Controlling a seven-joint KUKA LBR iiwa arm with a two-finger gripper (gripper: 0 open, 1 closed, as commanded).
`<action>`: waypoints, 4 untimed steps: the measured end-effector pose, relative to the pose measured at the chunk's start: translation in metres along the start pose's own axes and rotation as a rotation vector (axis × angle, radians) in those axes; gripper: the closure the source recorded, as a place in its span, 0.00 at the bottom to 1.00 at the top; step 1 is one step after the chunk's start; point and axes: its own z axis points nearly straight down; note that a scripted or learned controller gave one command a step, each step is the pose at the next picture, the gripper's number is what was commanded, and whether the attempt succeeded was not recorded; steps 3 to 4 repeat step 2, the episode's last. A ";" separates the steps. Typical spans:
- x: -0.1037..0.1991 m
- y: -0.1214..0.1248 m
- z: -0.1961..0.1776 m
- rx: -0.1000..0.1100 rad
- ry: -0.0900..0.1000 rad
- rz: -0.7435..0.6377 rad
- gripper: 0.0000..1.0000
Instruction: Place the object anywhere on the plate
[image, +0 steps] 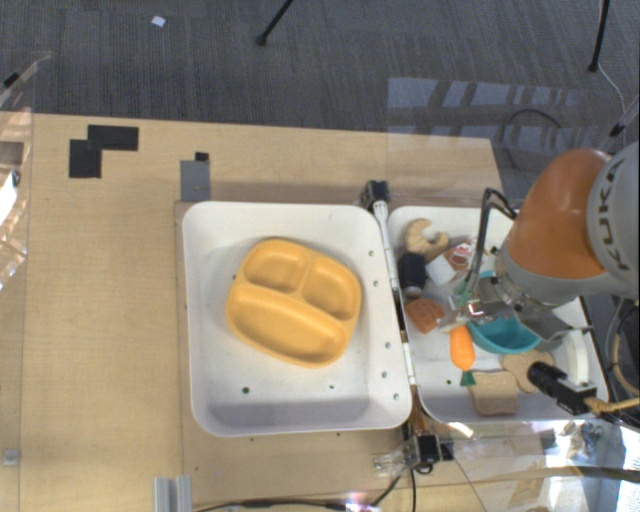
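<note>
Toy carrot (461, 350) just beside claw (478, 306), finger state impossible to tell.

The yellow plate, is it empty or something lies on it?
Empty. The yellow plate lies in the left bin, and its three compartments show bare.

The grey arm (610, 225) bears a bulging orange band (560, 225), black "KUKA" lettering and a thin black cable.

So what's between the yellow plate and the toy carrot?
In the camera view, bare white floor of the left bin, then the two bins' touching rims, lie between the yellow plate and the toy carrot.
</note>
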 end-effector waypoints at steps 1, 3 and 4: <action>0.106 0.066 -0.001 -0.002 0.002 -0.247 1.00; 0.103 0.065 0.000 0.001 0.001 -0.243 0.00; 0.103 0.065 0.000 0.001 0.001 -0.243 0.00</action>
